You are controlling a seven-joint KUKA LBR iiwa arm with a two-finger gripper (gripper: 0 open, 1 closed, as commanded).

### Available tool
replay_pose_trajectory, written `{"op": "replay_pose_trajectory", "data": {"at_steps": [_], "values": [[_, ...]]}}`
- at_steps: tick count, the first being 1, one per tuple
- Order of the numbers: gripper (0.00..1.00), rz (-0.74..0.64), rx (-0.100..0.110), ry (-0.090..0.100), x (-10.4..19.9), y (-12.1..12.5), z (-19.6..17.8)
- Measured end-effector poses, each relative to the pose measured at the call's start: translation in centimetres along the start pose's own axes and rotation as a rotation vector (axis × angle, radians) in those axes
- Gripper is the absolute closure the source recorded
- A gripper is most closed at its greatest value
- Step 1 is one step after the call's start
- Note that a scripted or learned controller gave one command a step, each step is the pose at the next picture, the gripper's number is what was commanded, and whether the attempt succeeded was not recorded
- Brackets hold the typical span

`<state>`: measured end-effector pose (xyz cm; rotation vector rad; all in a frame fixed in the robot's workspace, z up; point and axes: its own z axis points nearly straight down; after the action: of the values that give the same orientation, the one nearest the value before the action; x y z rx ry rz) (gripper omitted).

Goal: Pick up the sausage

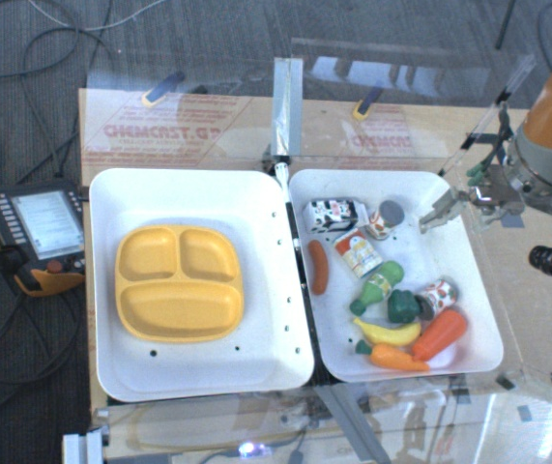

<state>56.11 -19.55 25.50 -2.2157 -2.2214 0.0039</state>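
The sausage (pixel 319 267) lies lengthwise at the left edge of the right bin (pixel 479 288), close to the wall beside the left bin (pixel 101 259). The end effector (pixel 442 213) hangs over the right bin's upper right corner, well apart from the sausage, with nothing between its fingers; whether they are spread or pressed together I cannot tell. A yellow tray (pixel 179 282) with 3 compartments sits in the left bin. A banana (pixel 389 332) and carrot (pixel 398 359) lie near the right bin's lower edge
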Motion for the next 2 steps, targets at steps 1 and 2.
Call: {"op": "replay_pose_trajectory", "data": {"at_steps": [1, 2], "values": [[0.00, -0.259, -0.001, 0.000, 3.8, -4.8, 3.3], [0.00, -0.304, -0.001, -0.001, 9.9, -1.3, 5.8]]}}
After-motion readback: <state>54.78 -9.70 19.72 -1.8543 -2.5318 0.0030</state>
